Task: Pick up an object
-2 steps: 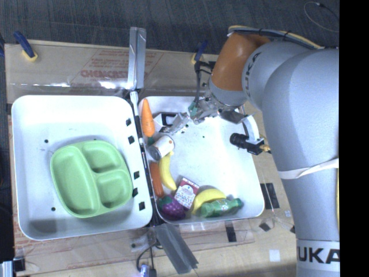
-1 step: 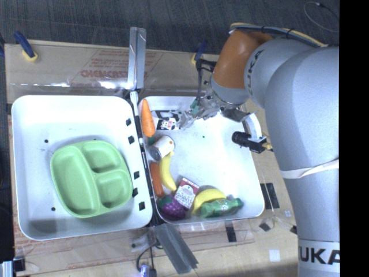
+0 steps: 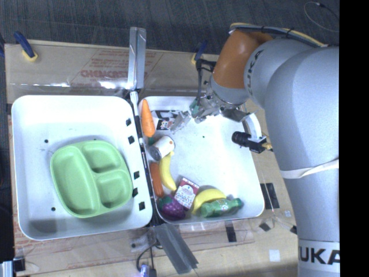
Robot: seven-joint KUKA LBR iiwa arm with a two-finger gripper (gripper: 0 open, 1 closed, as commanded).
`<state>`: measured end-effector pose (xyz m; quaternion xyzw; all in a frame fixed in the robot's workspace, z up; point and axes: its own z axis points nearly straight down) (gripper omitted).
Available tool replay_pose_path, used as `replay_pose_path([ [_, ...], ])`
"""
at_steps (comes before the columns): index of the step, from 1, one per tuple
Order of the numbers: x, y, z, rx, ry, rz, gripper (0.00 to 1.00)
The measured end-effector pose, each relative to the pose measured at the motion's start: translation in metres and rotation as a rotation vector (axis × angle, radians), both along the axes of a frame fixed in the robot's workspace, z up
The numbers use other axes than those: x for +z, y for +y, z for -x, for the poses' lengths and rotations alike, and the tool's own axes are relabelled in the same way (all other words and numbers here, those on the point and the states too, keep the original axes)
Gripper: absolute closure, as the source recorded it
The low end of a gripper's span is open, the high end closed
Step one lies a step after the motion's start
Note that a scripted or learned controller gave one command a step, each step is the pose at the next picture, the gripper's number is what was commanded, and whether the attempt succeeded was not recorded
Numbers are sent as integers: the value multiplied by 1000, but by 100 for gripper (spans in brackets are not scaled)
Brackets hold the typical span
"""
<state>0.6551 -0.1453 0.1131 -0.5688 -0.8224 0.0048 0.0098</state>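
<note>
Gripper (image 3: pixel 185 119) perhaps above carrot (image 3: pixel 147 119)

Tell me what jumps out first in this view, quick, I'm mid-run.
The big grey arm with its orange band fills the right side, its tool low over the right bin's far end. A green divided plate lies alone in the left bin. Toy food crowds the right bin's left and near edges: carrot, banana, grapes.

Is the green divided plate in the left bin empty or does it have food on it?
Empty. The green plate lies flat in the left bin, all three compartments bare; the toy food sits in the right bin.
</note>
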Motion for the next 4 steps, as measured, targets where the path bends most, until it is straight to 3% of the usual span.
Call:
replay_pose_path([
  [1,-21,19,2,-227,-5,11,0],
  [2,-14,18,5,-223,7,13,100],
  [3,-13,21,3,-220,4,9,0],
  [4,-4,19,4,-218,9,12,100],
])
